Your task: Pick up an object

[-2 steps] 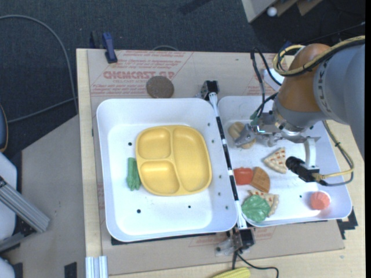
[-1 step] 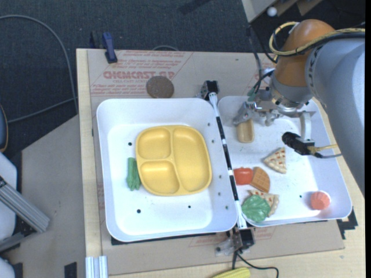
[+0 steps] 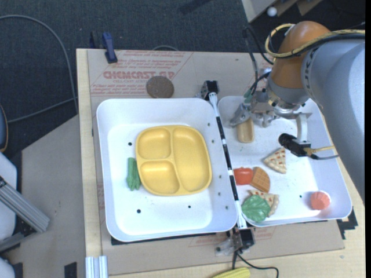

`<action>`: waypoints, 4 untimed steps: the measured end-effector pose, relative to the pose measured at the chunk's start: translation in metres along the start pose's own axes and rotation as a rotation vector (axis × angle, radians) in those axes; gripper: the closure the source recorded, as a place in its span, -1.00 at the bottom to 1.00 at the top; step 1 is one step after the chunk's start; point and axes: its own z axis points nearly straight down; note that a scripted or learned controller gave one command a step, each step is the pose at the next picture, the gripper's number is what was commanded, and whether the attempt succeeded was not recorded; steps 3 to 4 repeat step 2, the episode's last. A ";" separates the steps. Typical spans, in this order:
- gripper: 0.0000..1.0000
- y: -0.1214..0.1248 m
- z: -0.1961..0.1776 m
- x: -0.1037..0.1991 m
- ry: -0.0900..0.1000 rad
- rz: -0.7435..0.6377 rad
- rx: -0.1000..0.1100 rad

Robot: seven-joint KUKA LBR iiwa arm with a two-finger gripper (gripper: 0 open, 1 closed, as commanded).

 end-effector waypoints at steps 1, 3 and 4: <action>-1.00 -0.002 0.000 0.001 0.000 0.000 0.001; 1.00 -0.002 -0.010 0.001 -0.001 0.000 -0.001; 1.00 -0.002 -0.010 0.001 -0.001 0.000 -0.001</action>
